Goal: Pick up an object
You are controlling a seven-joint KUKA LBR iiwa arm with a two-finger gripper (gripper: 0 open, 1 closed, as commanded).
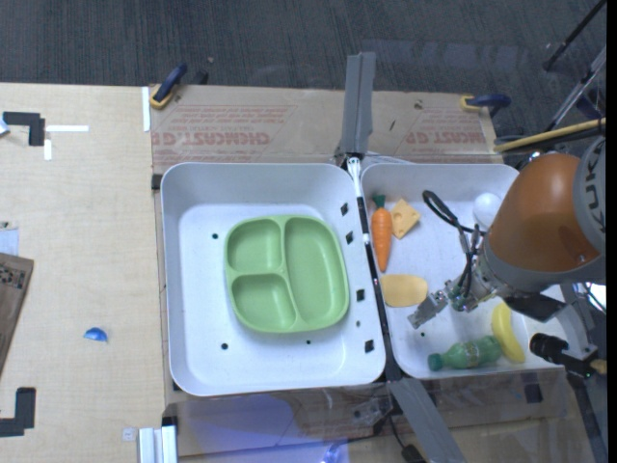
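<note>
The right bin (439, 177) holds several toy foods. An orange carrot (381, 236) lies along its left wall, with a yellow cheese wedge (405, 218) beside it. Below them rests a pale yellow oval piece (404, 289). A green bottle (468, 354) lies on its side near the front wall, and a yellow banana (506, 331) sits to its right. A white ball (487, 205) is partly hidden behind the arm. My gripper (430, 309) hangs low in the middle of the bin, just right of the oval piece and above the bottle. Nothing shows in its grasp.
The left bin (183, 258) holds a green divided plate (287, 273). The arm's orange band (545, 215) covers the right bin's right side. A black cable loop (439, 207) trails near the cheese. A grey divider post (359, 104) stands behind the bins.
</note>
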